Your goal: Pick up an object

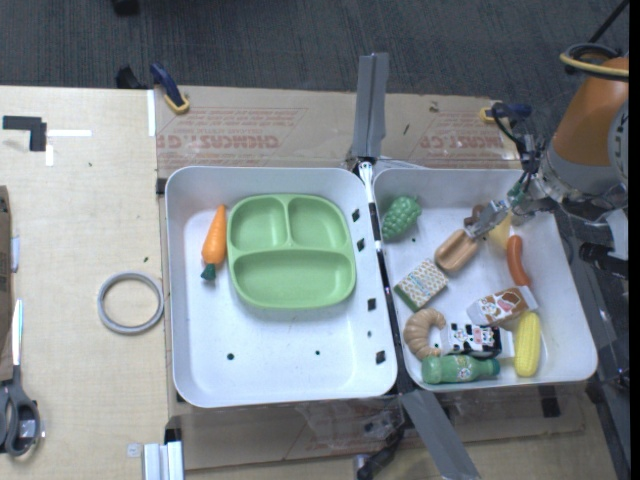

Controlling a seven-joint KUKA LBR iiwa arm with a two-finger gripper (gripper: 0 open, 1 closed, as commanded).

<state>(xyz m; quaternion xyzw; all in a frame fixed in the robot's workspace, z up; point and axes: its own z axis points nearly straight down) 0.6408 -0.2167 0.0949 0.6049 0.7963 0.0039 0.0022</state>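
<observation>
My gripper [489, 219] hangs low over the upper part of the right bin [585, 363], at the end of the grey arm with its orange band [592, 118]. Just below and left of it lies a brown bun [457, 252], and a small yellow piece [501, 234] peeks out beside it. A red sausage [515, 260] lies to its lower right. Further toys fill this bin: a green bumpy fruit [400, 217], a cracker [421, 284], a croissant [424, 330], a cow-patterned carton [472, 339], a green bottle [458, 369], a corn cob [526, 344] and a brown box [502, 308].
The left bin [200, 368] holds a green divided plate [291, 249] and a carrot [213, 240]. On the bench to the left lie a tape ring [130, 301] and scissors [15, 413]. Blue clamps [170, 86] sit along the back edge.
</observation>
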